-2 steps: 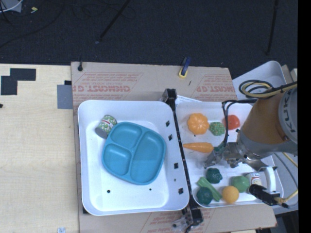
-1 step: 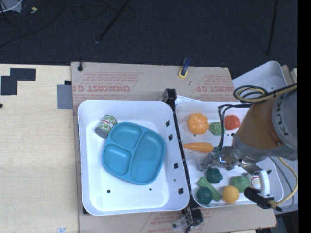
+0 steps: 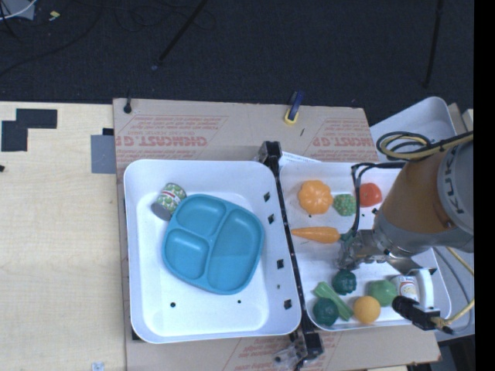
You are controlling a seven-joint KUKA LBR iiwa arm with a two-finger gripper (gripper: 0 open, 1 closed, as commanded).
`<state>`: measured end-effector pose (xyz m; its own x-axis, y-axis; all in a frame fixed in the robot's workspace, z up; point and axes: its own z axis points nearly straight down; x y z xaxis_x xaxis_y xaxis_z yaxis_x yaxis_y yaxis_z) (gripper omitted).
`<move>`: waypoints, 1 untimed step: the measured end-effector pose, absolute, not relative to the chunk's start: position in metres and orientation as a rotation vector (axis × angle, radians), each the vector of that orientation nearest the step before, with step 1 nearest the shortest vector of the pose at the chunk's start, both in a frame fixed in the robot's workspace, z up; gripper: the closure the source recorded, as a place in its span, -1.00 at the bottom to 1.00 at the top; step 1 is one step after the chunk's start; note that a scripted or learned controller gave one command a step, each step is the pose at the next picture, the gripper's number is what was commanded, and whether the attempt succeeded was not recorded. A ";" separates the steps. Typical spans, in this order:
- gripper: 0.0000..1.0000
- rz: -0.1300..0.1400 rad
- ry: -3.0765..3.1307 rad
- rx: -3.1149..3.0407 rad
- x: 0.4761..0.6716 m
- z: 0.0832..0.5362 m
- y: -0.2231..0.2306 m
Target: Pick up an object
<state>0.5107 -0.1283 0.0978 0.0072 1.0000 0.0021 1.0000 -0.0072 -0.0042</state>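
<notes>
The pale wooden bench (image 3: 54, 230) carries a brown cardboard sheet (image 3: 232, 134) printed in red, the writing upside down and mirrored so that it cannot be read with certainty. On the cardboard sit two shallow white bins side by side. The left white bin (image 3: 147, 300) holds a large blue plastic tray with three compartments (image 3: 213, 243), lying tilted near the bin's middle, and a small round green-and-white patterned object (image 3: 169, 199) touching the tray's upper left edge. The right white bin (image 3: 298, 178) is crowded with toy food: an orange pumpkin-shaped piece (image 3: 315, 196) near the top, a small green leafy piece (image 3: 343, 204) just beside it, a red round piece (image 3: 370, 194) partly behind a black cable, a long orange toy carrot (image 3: 315, 235) below the pumpkin, a dark green round piece (image 3: 345, 282), a dark green round piece with a leaf (image 3: 326, 310), a yellow-orange ball (image 3: 366, 309), a light green piece (image 3: 382, 291) and a small white jar with a red label (image 3: 407, 288) whose writing is too small to read. The grey and orange arm (image 3: 421, 203) reaches in from the right, covering the bin's right part. The gripper (image 3: 352, 252) hangs between the carrot's right tip and the dark green round piece, close to both; whether it is apart or together I cannot tell. A blue and yellow clamp (image 3: 293, 108) grips the cardboard's far edge.
</notes>
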 end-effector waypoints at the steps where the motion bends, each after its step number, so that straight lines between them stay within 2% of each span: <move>1: 1.00 -0.001 -2.222 -2.221 0.517 0.143 -0.124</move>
